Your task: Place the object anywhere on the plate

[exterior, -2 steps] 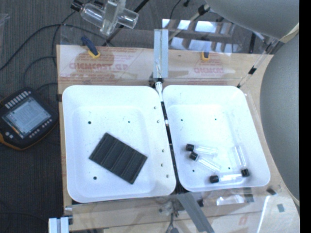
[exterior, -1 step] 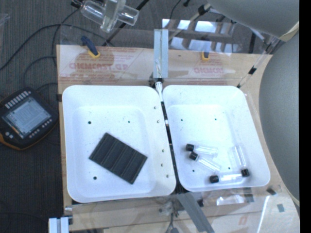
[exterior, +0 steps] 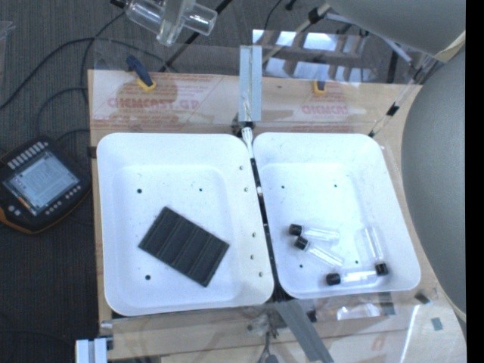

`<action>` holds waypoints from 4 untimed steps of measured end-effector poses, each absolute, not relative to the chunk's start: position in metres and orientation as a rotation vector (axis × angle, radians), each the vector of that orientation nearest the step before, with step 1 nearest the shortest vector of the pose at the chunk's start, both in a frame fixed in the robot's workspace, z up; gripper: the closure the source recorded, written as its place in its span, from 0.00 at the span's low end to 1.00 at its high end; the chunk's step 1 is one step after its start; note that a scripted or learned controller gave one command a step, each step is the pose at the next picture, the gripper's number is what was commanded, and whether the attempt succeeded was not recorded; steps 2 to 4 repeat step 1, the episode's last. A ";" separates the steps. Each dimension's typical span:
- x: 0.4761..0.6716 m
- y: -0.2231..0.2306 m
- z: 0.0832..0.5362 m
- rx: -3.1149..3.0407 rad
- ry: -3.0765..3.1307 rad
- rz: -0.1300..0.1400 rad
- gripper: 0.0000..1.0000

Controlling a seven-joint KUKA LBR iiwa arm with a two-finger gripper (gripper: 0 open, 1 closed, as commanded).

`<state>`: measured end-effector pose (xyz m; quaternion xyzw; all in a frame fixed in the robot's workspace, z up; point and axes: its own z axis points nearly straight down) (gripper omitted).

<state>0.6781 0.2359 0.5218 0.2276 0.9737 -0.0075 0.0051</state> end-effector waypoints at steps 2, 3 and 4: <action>0.680 0.237 0.529 0.713 3.047 -0.025 1.00; 0.680 0.237 0.529 0.713 3.047 -0.025 1.00; 0.680 0.237 0.529 0.713 3.047 -0.025 1.00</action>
